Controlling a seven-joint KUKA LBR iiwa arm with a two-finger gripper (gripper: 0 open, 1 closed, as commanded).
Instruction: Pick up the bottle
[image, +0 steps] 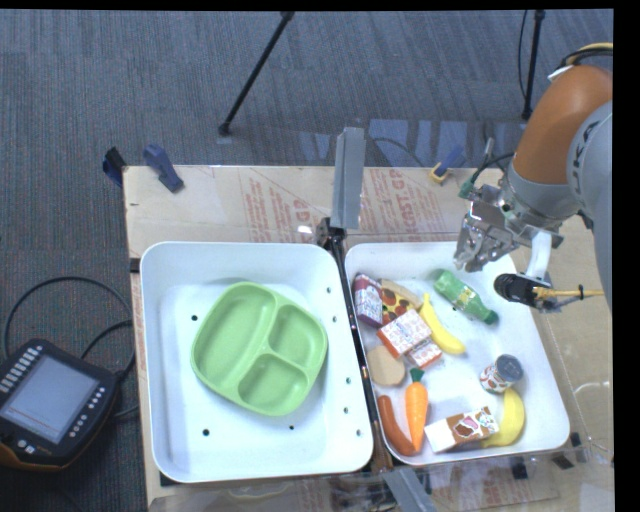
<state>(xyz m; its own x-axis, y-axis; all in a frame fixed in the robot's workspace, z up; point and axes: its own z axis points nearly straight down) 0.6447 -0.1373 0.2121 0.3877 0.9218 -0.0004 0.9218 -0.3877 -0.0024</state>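
Grey two-finger tool at upper right of frame, fingers slightly apart and clamping nothing, hovering just above the green plastic bottle, lying slantwise in the right white bin

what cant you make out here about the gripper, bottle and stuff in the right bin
- Gripper: too small in the camera view to tell its opening.
- Green bottle: label too small to read.
- Sausage: partly hidden under the carrot.
- Arm: cut off by the right edge.
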